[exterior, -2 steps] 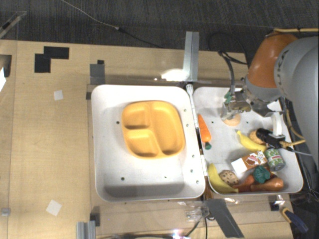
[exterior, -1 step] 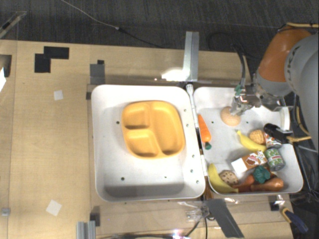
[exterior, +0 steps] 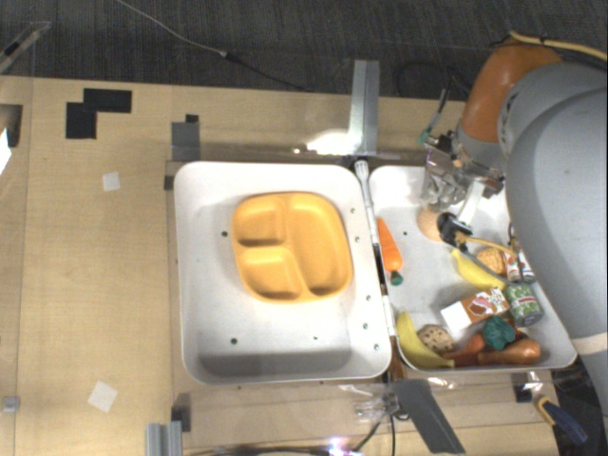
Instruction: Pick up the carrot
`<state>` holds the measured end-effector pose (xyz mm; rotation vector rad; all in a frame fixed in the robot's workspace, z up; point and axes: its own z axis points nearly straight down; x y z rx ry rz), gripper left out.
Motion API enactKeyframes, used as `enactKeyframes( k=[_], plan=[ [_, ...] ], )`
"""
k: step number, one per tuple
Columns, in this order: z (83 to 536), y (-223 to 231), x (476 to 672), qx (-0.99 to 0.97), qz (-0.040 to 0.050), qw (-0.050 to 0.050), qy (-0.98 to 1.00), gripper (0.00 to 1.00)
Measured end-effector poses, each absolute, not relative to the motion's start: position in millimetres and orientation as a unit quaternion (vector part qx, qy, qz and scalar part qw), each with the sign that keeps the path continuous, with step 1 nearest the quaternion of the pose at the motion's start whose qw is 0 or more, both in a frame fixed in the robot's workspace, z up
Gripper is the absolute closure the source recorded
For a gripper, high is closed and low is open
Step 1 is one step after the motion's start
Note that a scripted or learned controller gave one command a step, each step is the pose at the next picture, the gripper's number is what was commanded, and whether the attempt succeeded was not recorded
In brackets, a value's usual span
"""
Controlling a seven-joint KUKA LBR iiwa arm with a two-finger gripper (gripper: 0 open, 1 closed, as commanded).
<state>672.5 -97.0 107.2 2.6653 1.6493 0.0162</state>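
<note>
Lengthwise, the carrot (exterior: 389, 246) lies along the bin wall, green end nearest; tool (exterior: 445, 190) state unclear.

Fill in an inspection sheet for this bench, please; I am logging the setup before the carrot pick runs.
Surface: wooden bench bearing two white bins, left bin and right bin.
Job's things: carrot lies in the right bin along its left wall, green end toward the camera.
Clutter: yellow divided plate in the left bin; bananas, cookie and small packets heaped in the right bin.
Grippers: gripper over the right bin's far end, apart from the carrot.
Cables: thin cable across the dark floor.
Surroundings: dark carpet beyond the bench.
</note>
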Motion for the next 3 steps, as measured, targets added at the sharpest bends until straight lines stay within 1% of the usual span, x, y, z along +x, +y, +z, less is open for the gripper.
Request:
enactKeyframes(
  k=[1, 2, 3],
  plan=[
    [190, -70, 642.2, 0.840, 0.0055, 0.004, 0.543, 1.00],
    [142, -85, 669.1, 0.895, 0.0006, 0.001, 0.446, 1.00],
    [144, -84, 669.7, 0.895, 0.0015, 0.001, 0.446, 0.00]
  ],
)
